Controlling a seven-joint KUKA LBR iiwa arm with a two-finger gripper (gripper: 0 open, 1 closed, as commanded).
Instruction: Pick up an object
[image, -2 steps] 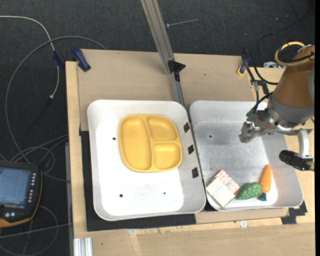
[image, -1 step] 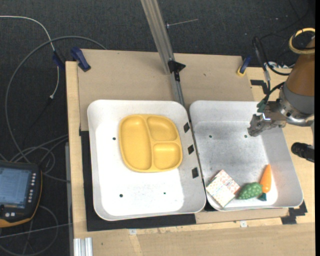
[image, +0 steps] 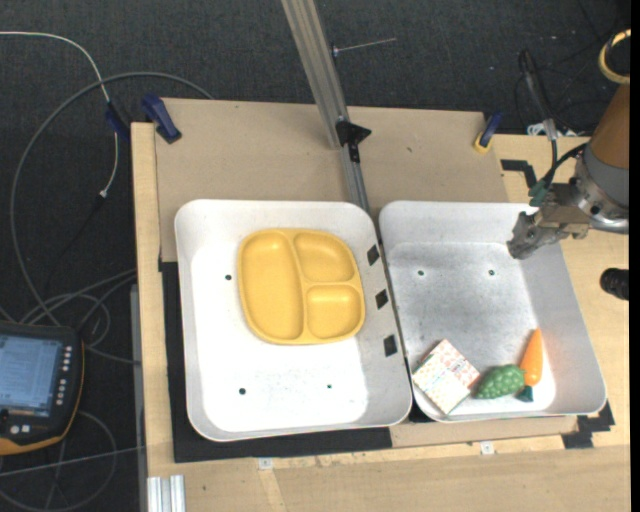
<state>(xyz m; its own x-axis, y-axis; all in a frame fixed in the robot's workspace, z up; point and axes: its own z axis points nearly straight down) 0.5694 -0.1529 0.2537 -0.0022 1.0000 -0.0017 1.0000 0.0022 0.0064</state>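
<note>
Arm (image: 612, 150) reaching from right, gripper (image: 527, 238) low over right bin (image: 470, 290) far edge, holding nothing

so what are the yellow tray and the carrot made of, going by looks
Yellow tray: likely moulded plastic, smooth with a dull sheen and rounded compartment walls. Carrot: probably toy plastic or rubber, uniformly orange; too small to be sure.

No legible text; small box (image: 445, 374) bears printed pattern, pendant screen (image: 28, 372) glows, both too small to read.
</note>
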